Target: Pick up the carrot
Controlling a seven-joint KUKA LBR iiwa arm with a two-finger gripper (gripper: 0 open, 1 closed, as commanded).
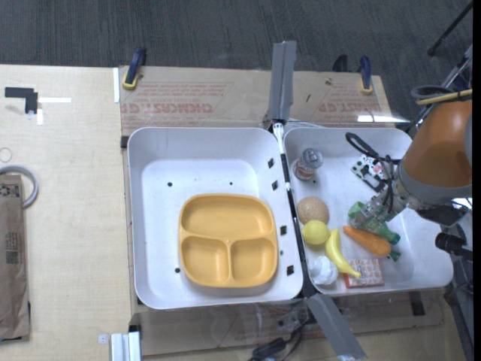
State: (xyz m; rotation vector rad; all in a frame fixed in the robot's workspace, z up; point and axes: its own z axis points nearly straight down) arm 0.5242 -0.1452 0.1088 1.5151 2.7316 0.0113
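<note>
The orange carrot (367,240) with a green top lies in the right bin (432,275), slanting down to the right. My gripper (368,215) hangs just above and behind the carrot's upper left end, very close to it. Whether it touches the carrot I cannot tell. The arm's grey wrist and orange band (447,145) reach in from the right over the bin's far right corner.
Left of the carrot lie a banana (338,258), a lemon (316,232), a brown ball (313,208) and a small can (307,164). A reddish packet (366,271) lies below it. The left bin (139,201) holds a yellow divided plate (228,241).
</note>
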